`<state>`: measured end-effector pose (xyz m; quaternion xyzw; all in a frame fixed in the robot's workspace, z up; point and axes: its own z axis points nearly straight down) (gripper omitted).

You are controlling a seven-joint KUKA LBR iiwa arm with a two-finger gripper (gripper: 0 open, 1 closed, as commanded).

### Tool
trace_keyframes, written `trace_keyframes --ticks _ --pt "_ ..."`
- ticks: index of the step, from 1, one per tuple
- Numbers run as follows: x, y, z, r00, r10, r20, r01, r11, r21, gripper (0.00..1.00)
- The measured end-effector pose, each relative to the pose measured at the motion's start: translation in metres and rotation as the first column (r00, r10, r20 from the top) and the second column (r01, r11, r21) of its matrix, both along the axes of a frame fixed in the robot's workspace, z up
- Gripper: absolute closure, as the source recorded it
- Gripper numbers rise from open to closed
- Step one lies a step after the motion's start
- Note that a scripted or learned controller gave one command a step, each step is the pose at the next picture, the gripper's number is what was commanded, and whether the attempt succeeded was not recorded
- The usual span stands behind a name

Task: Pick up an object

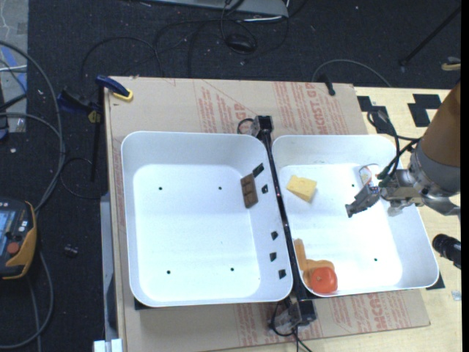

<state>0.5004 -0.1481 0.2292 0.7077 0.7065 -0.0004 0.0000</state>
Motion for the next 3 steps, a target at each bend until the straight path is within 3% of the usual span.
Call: trace_keyframes --ticks 1,3 --pt "0.011 -0.036 0.015 1.0 0.0 0.001 0.0 1.0 0.0 0.0" --pt "0.009 -0.068 0.072 1.0 0.001 0.003 -0.001 1.0 0.0 0.0"
